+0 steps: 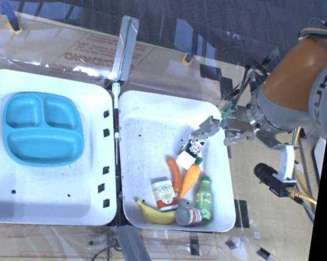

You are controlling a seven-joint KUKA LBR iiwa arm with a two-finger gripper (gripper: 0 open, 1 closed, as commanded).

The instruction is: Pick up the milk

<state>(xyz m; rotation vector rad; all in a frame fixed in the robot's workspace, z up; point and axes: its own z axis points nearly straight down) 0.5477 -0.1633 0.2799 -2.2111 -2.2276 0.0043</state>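
1. The arm (301,75) is cut off by the right edge of the view.
2. The gripper (208,128) is small and blurred.
3. The milk (191,151) carton's label is too small to read.
4. The banana (154,212) partly hides behind the can (164,193).

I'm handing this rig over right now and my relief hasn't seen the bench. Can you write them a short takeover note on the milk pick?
Tool: low over the right bin, near its far right side, just above the milk; whether it is open or shut can't be told.
Milk: small carton lying in the right bin, beside the two carrots.
Other items there: green bottle, can, banana. Blue tray in the left bin.
Done: the approach to the milk.
Left: grasp and lift; no hold is visible yet.
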